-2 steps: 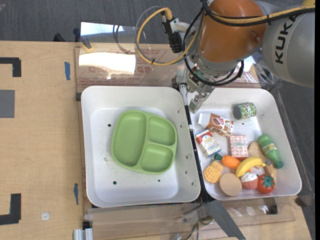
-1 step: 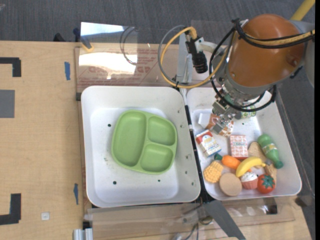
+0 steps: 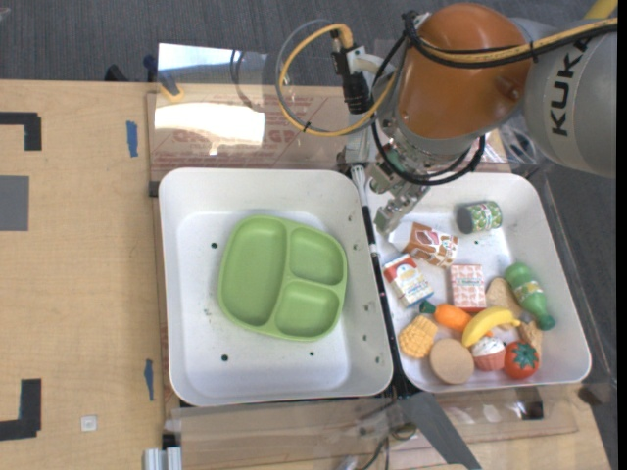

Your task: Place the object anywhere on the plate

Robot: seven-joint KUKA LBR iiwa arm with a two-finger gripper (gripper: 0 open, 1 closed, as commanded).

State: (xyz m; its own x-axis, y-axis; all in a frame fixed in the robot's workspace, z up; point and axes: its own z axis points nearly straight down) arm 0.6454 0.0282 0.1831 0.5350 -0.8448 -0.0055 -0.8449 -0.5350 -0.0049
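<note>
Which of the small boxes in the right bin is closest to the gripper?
The brown and white box, lying just below the gripper. The red and white box and the pink box lie farther down.

I see my arm [image 3: 549, 86] reaching in from the right, orange band uppermost, wrist bent downward, the claw [image 3: 390, 211] hanging low beneath it, tilted slightly leftward.

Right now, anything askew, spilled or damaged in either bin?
Nothing stands out. The green plate lies flat in the left bin, and the toy food sits jumbled inside the right bin, none over the rim. The gripper hangs over its upper-left corner.
</note>
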